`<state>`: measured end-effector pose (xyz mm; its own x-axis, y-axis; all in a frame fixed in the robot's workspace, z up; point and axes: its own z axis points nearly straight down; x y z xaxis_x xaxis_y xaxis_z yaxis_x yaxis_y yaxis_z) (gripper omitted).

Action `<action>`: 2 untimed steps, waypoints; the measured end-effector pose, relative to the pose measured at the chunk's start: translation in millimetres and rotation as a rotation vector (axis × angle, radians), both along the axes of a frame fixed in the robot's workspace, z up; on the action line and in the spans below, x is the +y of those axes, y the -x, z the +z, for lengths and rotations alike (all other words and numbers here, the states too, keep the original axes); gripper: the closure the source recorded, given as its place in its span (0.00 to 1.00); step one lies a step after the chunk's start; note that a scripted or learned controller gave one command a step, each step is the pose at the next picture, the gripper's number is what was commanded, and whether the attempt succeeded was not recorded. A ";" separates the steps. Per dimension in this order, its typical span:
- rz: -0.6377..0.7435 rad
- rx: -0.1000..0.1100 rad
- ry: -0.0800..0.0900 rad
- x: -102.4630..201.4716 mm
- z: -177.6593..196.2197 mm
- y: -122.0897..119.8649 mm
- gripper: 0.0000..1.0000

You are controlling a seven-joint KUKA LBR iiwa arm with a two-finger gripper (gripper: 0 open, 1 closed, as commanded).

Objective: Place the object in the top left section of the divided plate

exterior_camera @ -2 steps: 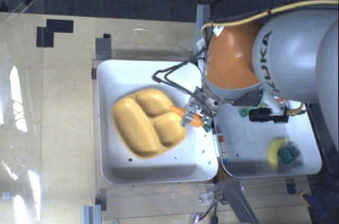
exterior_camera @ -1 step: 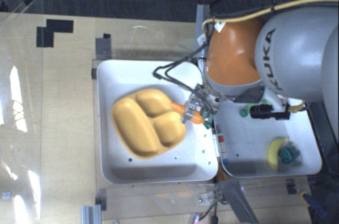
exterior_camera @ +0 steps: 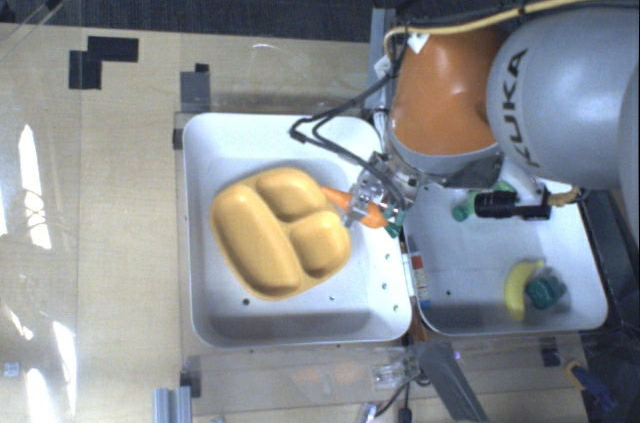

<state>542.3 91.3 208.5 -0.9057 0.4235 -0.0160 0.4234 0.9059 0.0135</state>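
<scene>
Pincer [exterior_camera: 368,203]: over the left bin [exterior_camera: 215,311], at the divided plate's right edge, closed on the orange object [exterior_camera: 358,207].
Divided plate [exterior_camera: 280,231]: yellow, in the left bin.
Right bin [exterior_camera: 590,306]: contains a yellow item [exterior_camera: 516,289] touching a teal item [exterior_camera: 546,291].

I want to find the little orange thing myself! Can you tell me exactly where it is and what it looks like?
Look at the left white bin, the one with the big yellow divided plate in it. Go to the plate's right edge, where the gripper comes down from the grey and orange arm. The orange object is right there at the fingertips, small and bright, a much deeper orange than the pale yellow plate.
</scene>
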 end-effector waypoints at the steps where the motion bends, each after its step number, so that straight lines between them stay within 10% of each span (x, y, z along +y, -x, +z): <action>1: -0.029 0.014 0.004 -21.0 -17.0 28.6 1.00; 2: 0.038 0.016 0.004 26.2 -48.4 15.2 1.00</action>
